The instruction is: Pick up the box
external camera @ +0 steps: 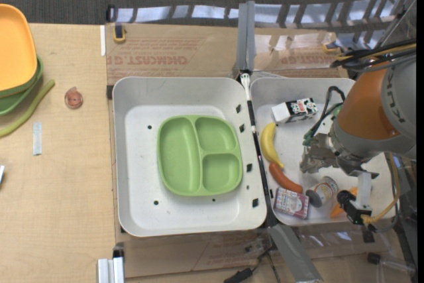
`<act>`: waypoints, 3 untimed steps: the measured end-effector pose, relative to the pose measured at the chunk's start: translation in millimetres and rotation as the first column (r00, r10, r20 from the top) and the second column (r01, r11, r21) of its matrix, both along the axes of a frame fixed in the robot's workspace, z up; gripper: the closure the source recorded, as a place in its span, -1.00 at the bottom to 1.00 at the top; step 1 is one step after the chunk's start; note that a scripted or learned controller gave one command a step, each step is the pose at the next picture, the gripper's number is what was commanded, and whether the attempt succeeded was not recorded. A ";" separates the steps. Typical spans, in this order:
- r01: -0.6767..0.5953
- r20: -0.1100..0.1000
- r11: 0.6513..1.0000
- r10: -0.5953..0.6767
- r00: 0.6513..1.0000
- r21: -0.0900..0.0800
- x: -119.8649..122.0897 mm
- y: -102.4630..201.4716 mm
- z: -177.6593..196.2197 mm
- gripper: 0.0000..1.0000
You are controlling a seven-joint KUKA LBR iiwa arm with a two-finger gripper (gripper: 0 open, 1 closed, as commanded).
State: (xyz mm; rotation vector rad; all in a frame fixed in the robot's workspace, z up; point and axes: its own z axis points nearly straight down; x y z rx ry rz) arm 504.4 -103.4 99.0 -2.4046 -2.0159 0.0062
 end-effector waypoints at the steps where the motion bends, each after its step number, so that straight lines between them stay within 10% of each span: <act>1: 0.004 0.002 1.000 -0.004 1.000 -0.001 -18.2 74.6 96.0 1.00; 2: -0.591 0.004 0.807 0.591 0.807 -0.002 27.0 88.3 153.5 1.00; 3: -0.480 0.003 0.877 0.481 0.877 -0.002 82.6 135.6 183.6 1.00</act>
